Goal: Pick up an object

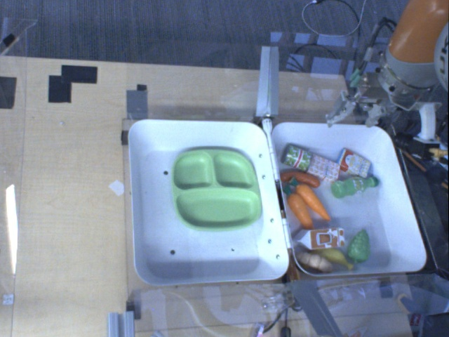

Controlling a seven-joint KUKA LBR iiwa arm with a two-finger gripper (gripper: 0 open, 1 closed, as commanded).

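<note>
Nearest the camera, at the right bin's 6 o'clock edge, lie a yellow banana and a pale object just beside it, with a small orange-and-white carton touching them at 12 o'clock and a green leafy toy at 3 o'clock of the carton. Two orange carrots lie side by side toward the bin's 9 o'clock wall; a red pepper-like piece sits just above them. A labelled can lies on its side toward 11 o'clock, a red-and-white carton near 1 o'clock, and a green bottle just below that carton. The left bin holds a green three-compartment tray at its centre.

The gripper hangs beyond the right bin's 12 o'clock rim, well apart from every object; the red-and-white carton lies closest, at its 6 o'clock. Nothing sits between the fingers, though whether they are spread or closed cannot be told.
</note>
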